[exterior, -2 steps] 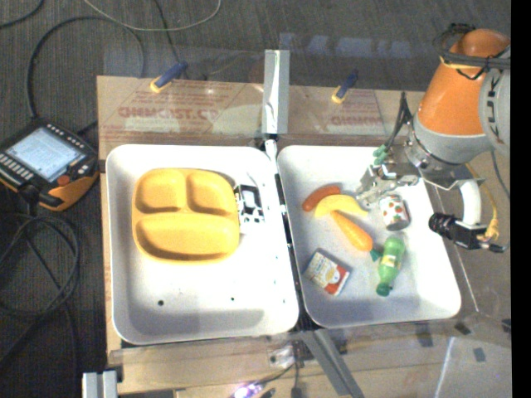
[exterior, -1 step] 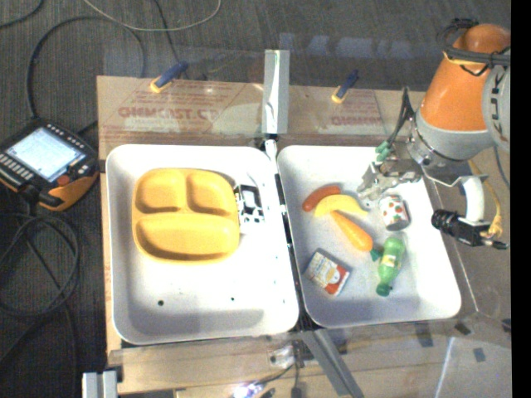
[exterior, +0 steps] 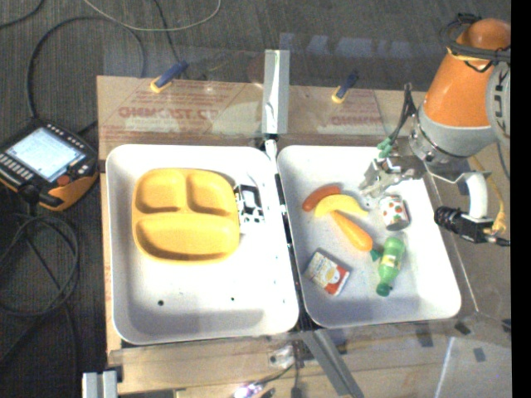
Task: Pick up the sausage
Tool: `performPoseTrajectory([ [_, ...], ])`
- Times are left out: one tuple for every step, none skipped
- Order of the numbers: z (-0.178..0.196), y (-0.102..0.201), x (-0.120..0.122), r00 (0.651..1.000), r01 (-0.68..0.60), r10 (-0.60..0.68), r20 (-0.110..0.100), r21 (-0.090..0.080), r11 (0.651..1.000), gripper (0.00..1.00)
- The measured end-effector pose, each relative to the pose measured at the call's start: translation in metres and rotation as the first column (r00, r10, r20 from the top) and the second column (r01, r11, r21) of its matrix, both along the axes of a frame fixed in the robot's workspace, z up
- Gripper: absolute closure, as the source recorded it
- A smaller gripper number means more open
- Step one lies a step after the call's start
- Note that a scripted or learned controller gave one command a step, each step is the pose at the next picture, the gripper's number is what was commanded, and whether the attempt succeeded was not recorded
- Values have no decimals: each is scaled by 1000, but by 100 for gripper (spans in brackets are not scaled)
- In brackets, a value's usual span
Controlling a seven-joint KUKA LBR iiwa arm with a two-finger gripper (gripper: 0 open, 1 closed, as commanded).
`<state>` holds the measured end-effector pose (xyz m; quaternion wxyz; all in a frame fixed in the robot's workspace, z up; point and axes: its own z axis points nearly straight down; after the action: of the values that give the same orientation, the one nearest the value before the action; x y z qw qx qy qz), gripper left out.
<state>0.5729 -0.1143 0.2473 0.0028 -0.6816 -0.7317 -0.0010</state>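
one sausage (exterior: 320, 197) lies untouched in the right bin (exterior: 431, 305); the tool (exterior: 375, 181) hovers near, grip unclear, needing a leftward descent.

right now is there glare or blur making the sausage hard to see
Camera view: the sausage reads clearly, orange-red against the white right bin; the bin floor is bright but not washed out; the end effector looks slightly soft, with a faint shadow beneath.
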Motion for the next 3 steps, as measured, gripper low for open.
performPoseTrajectory([
  [9,0,0,1000,0,0,-1,0,1000,100],
  [-52,18,47,1000,9,-9,0,-8,1000,100],
  [-64,70,70,995,103,-103,1,-6,995,100],
])
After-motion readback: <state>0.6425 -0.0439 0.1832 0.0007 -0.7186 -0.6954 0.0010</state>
